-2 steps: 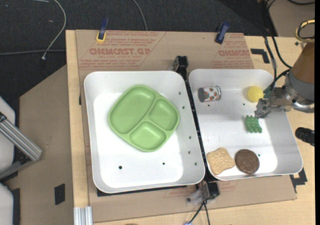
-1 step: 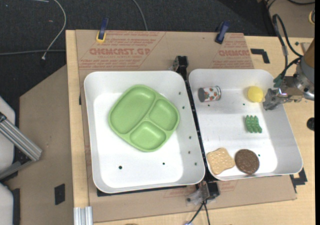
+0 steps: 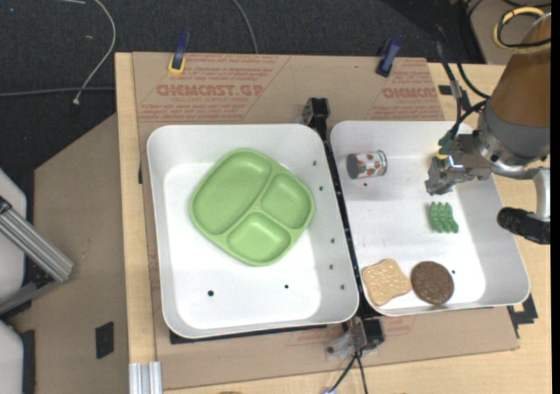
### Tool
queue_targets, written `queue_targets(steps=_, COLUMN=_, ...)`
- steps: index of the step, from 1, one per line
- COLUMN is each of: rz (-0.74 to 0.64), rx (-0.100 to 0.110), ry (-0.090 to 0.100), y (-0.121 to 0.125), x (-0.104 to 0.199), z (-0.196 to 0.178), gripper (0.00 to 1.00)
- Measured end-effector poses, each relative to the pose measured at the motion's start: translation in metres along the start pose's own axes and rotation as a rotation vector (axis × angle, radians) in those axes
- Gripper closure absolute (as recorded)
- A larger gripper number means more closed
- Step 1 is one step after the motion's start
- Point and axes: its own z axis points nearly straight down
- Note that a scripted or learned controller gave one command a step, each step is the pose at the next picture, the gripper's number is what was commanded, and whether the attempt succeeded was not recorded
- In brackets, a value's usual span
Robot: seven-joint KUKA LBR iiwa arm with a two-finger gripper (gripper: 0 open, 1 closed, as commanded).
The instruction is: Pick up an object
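1. Overhead, I see my end effector (image 3: 440, 175) in the right bin (image 3: 499, 283), just above a small green object (image 3: 444, 217).
2. I cannot tell its opening.
3. Left bin (image 3: 166, 208) holds a green divided plate (image 3: 252, 206).

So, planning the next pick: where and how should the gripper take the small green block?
Probably from straight above, fingers closing across the narrow width of the green block. It lies flat and elongated in the right bin, apart from other items, with the gripper just above it.
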Motion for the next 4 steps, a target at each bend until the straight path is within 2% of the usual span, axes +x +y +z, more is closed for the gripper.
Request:
queue_targets(steps=1, rz=0.001, rx=0.001, ry=0.000, y=0.011, x=0.049, z=0.007, gripper=1.00)
queue_targets(steps=2, rz=-0.001, rx=-0.004, ry=-0.001, y=0.013, x=0.100, z=-0.004, gripper=1.00)
queue_targets(steps=4, rz=-0.001, rx=-0.003, ry=-0.001, y=0.032, x=0.210, z=0.008, gripper=1.00)
